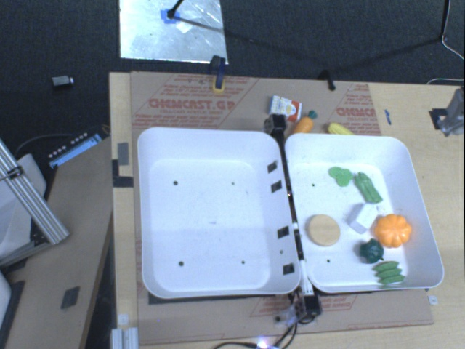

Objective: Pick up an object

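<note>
Nearest us, in the right bin (418,195), we judge the orange pumpkin (392,230) light, rigid and slick, best pinched across its ribs; the tan disc (323,230) lies flat, needing an edge grip; the green pods (388,271) look small; the hand's state we cannot tell.

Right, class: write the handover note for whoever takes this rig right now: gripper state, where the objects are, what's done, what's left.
Gripper: at the frame's right edge, well clear of the bins; holding nothing visible.
Objects: all in the right bin: orange pumpkin, round tan disc, white block, several green pieces.
Done: nothing picked.
Left: reach in, grasp one object, lift.
</note>
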Available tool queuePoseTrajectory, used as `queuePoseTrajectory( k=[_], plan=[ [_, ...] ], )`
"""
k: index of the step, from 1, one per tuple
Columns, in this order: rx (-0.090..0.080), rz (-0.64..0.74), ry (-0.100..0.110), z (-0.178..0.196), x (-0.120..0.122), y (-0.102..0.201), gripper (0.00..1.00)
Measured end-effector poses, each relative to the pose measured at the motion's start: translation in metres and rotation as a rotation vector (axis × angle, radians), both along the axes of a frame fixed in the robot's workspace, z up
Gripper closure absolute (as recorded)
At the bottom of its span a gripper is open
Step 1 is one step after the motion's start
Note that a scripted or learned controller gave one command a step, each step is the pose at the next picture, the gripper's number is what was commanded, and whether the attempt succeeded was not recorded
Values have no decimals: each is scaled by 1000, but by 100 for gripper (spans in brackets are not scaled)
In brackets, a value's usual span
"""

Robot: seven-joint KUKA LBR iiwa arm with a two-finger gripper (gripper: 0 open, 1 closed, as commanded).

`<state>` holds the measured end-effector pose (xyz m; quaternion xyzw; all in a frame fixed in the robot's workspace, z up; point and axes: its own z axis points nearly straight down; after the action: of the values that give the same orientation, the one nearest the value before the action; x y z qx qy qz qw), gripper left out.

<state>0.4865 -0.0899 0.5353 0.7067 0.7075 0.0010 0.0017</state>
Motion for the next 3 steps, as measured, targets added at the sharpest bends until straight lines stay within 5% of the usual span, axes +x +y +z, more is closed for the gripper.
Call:
queuePoseTrajectory(
  k=[3],
  plan=[
    [0, 0, 1, 0, 0, 5, 100]
  ],
)
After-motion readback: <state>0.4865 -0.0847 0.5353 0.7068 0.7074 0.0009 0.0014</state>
